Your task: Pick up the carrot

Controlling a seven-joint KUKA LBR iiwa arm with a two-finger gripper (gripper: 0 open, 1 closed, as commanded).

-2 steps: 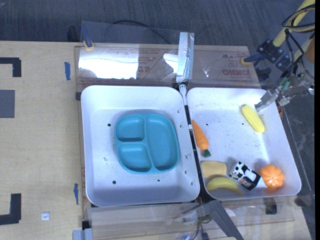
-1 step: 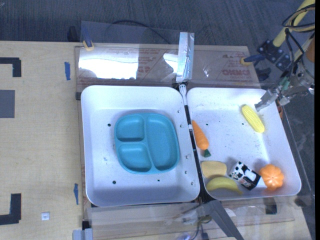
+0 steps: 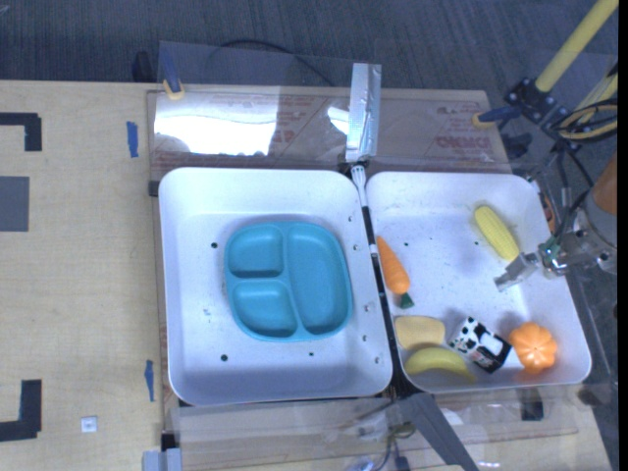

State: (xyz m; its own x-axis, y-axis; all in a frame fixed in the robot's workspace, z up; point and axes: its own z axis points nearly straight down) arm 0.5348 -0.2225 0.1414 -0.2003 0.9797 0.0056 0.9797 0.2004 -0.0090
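The carrot (image 3: 394,268), orange with a small green stub at its lower end, lies in the right bin (image 3: 442,199) against the left wall, pointing up and slightly left. My gripper (image 3: 517,271) hangs low over the right side of the same bin, just below the corn (image 3: 496,232). It is well to the right of the carrot and apart from it. Nothing shows in its grasp.
A yellow banana (image 3: 437,361), a pale yellow lump (image 3: 419,329), a black-and-white toy (image 3: 480,342) and an orange fruit (image 3: 535,346) crowd the right bin's front edge. The left bin (image 3: 186,263) holds a blue divided plate (image 3: 287,280). The arm (image 3: 589,243) enters at the right.
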